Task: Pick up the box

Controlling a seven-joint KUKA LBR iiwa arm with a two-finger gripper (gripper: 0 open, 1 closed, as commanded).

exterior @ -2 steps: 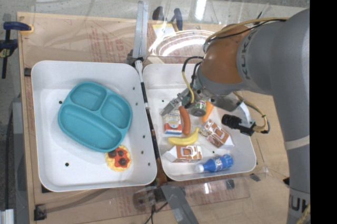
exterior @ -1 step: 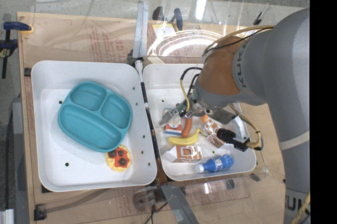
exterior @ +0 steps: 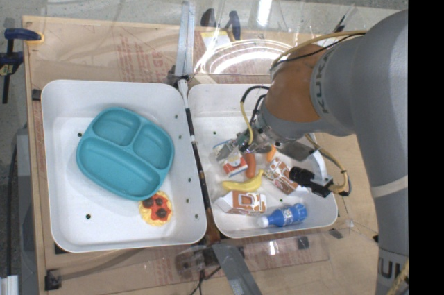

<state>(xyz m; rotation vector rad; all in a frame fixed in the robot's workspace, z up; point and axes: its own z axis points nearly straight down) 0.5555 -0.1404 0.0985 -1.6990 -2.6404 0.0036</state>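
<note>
Right white bin (exterior: 326, 214): small white-and-orange carton box (exterior: 244, 202) near front wall, beside yellow banana (exterior: 243, 184) and blue-capped bottle (exterior: 284, 216). Claw (exterior: 239, 146) low over clutter behind banana; grip state cannot be told. Left white bin (exterior: 55, 148): teal divided plastic tray (exterior: 125, 151), small toy pizza (exterior: 156, 209).

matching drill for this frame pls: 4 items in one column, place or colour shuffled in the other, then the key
1. divided plate
2. banana
3. bottle
4. small pizza

A. blue with a white cap, near the right bin's front edge
B. teal, middle of the left bin
C. yellow, in the right bin's pile
D. left bin, just in front of the plate

Pairs: 1-B, 2-C, 3-A, 4-D
</note>
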